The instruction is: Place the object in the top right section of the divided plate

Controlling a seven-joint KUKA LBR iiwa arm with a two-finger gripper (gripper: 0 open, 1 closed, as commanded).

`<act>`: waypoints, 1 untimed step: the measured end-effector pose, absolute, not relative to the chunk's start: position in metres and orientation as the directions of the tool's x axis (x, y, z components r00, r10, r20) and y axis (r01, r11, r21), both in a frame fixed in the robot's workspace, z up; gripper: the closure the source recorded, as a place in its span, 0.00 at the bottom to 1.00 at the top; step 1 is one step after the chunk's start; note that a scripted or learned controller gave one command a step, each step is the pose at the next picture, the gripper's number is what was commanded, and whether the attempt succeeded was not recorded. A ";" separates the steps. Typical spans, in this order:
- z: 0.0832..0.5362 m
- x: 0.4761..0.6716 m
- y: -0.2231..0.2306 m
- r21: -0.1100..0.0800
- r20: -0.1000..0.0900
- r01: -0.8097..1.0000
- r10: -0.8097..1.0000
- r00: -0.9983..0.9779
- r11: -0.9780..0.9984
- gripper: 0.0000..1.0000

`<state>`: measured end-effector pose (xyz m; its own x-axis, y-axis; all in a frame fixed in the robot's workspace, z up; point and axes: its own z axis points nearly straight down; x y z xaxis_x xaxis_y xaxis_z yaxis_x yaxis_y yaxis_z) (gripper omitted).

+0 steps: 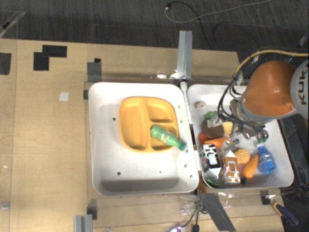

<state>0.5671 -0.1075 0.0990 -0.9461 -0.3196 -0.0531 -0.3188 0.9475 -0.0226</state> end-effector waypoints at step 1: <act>0.096 0.664 -0.120 -0.011 -0.025 -0.384 -0.384 -0.923 0.923 0.00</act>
